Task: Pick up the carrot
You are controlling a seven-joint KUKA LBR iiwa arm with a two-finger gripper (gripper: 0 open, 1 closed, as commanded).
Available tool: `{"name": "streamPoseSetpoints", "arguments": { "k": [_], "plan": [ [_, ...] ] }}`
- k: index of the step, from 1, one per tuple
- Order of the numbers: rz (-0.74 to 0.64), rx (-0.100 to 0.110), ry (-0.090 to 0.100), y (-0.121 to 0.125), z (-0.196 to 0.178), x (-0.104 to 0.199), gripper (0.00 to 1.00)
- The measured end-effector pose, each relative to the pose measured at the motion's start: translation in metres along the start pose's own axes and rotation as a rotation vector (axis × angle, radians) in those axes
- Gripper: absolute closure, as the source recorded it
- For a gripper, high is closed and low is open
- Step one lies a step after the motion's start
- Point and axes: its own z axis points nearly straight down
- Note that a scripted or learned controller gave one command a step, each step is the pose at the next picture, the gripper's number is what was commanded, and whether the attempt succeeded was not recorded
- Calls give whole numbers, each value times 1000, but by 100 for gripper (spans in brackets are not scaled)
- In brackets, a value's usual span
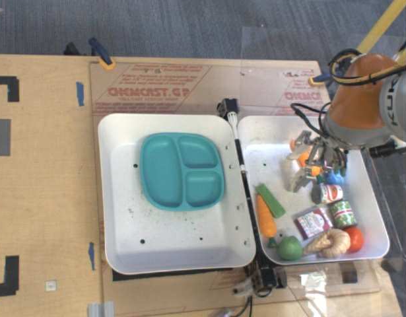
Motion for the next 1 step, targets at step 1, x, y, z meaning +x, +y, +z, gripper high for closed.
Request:
{"name": "streamPoseSetpoints", "arguments": {
  "k": [1],
  "plan": [
    [-2,-1,-13,2,-15,-4,100]
  ]
}}
